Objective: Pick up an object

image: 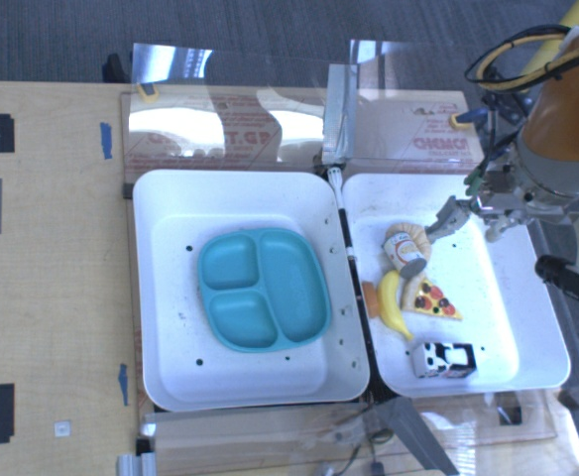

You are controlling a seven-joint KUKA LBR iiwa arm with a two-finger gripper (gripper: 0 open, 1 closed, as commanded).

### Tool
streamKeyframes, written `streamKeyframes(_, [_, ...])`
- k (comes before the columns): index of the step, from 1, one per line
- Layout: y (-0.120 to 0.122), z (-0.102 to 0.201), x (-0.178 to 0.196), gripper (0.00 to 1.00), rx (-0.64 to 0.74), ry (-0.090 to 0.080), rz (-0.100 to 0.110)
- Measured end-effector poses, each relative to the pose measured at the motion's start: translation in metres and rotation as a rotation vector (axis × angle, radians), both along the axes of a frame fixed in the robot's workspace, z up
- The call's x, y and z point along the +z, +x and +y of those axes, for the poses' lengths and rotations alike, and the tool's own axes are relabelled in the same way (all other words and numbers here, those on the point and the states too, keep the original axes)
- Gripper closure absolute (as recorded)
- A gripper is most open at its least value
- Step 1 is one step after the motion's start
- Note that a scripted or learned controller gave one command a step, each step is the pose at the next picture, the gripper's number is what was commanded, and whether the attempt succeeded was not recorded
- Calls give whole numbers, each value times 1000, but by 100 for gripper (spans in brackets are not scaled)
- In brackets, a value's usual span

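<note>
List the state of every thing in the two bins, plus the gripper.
Divided plate: flat in left bin, nothing on it.
Banana: lying in right bin, touching pizza slice.
Round toy: under gripper tip.
Black-and-white toy: alone near front.

Wood bench (42,266) w/ two white bins side by side: left (161,206), right (527,315).

Right bin contents, near my reach.
Round tan jar-like item (405,247), possibly a toy; yellow banana (393,303) beside pizza slice (432,300); black-and-white block (442,359) apart, nearer the front.
</note>
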State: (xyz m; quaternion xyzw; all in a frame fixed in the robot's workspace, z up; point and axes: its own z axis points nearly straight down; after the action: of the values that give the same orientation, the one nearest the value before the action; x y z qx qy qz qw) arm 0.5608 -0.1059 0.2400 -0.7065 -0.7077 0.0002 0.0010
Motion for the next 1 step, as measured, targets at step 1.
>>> streamKeyframes(1, [66, 16, -108, 0, 1, 0, 10])
